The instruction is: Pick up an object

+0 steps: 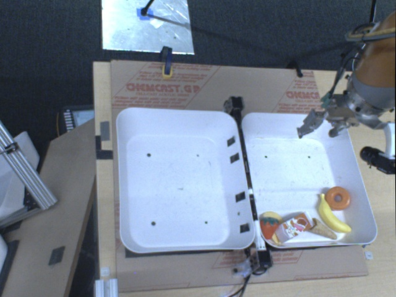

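Over the far edge of the right bin (pixel 346 159) I see the gripper (pixel 323 125), its two grey metal fingers spread apart with nothing between them, hanging from the arm (pixel 374 73) with its smooth orange band. Below it the bin's floor is bare, glossy white plastic with rounded corners and a few small dark dots.

The objects I could pick sit bunched along the near wall of that bin, well apart from the gripper. A curved yellow banana (pixel 331 214) lies at a slant, and a round orange ring like a doughnut (pixel 338 197) touches its upper end. Just left of the banana lies a tan cone-shaped piece (pixel 323 229), then a flat white packet with red print (pixel 292 227), and a rounded orange-red piece (pixel 270 223) in the corner.

The left bin (pixel 179 178) is the same shallow moulded tray. Both rest on a brown cardboard sheet (pixel 216 82) printed in red.
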`<action>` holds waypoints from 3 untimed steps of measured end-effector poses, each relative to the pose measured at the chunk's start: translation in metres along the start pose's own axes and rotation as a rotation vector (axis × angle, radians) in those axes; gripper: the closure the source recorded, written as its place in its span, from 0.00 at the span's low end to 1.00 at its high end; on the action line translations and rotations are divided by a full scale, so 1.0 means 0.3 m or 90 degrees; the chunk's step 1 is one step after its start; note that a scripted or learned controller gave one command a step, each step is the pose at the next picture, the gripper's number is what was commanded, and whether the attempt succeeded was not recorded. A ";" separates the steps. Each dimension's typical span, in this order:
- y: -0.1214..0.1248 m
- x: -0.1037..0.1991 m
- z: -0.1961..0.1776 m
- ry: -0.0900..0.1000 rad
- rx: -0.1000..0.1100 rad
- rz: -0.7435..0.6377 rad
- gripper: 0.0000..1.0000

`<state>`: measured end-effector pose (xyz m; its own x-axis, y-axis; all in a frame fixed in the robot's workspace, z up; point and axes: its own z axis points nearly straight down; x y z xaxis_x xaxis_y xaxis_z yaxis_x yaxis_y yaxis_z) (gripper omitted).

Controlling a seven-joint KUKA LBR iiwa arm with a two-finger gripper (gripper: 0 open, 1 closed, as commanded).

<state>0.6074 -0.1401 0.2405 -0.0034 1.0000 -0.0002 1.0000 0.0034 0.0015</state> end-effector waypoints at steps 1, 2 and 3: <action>0.017 0.105 -0.339 -0.001 -0.008 -0.003 0.00; -0.252 0.225 -0.621 0.001 -0.007 -0.003 0.00; -0.401 0.479 -0.963 0.002 -0.009 -0.006 0.00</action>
<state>0.4861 0.0034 0.5293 -0.0128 0.9999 0.0030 0.9998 0.0128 0.0162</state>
